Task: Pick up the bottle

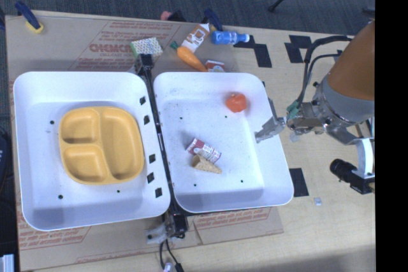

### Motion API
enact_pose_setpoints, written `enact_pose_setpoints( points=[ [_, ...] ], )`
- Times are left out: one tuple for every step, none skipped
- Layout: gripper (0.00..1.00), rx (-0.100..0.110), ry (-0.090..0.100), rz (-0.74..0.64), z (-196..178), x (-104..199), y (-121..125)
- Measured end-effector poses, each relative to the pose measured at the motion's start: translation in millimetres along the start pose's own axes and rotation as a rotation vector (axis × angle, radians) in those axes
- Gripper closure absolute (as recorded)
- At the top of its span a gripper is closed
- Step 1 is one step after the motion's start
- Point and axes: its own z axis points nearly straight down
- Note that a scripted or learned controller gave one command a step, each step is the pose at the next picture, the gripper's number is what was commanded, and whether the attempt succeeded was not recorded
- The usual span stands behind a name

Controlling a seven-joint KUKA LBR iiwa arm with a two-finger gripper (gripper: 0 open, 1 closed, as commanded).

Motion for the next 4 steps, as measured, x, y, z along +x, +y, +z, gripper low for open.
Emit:
enact_pose_setpoints(
  points=[
    [1.00, 0.002, 0.001, -0.005, -10.1, 0.3, 0.3],
    [1.00, 0.002, 0.001, 0.236, 75.3, 8.6, -6.8],
    [1.00, 0.003, 0.002, 0.426, 99.8, 26.9, -6.4],
    [1.00, 0.003, 0.003, 0.274, 85.9, 73.0, -6.3]
  ],
)
